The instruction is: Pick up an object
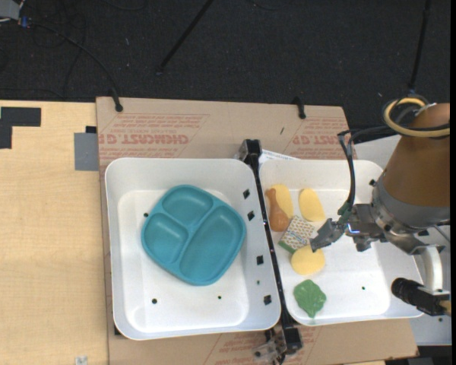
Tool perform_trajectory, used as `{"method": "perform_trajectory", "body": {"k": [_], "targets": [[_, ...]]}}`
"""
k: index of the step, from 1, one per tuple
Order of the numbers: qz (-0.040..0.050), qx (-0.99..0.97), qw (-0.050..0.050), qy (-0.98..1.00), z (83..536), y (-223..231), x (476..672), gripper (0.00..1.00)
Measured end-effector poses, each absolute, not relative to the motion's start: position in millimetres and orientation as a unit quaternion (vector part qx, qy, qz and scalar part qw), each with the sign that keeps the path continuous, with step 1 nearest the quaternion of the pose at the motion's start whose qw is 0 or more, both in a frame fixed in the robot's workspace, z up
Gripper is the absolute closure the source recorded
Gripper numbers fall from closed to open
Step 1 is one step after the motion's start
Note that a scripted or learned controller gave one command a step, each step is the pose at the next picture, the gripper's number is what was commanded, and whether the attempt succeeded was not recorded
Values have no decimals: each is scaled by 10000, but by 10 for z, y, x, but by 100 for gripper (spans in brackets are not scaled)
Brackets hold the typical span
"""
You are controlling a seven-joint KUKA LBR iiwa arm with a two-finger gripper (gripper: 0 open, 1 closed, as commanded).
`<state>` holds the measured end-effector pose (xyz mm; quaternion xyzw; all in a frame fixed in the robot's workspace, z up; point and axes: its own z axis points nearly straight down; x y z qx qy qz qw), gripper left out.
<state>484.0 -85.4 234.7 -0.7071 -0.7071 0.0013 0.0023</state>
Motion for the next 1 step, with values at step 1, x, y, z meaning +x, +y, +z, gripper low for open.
{"method": "perform_trajectory", "body": {"k": [1], "targets": [[26, -7070, 40, -7072, 1840, -815, 4921, 0]]}}
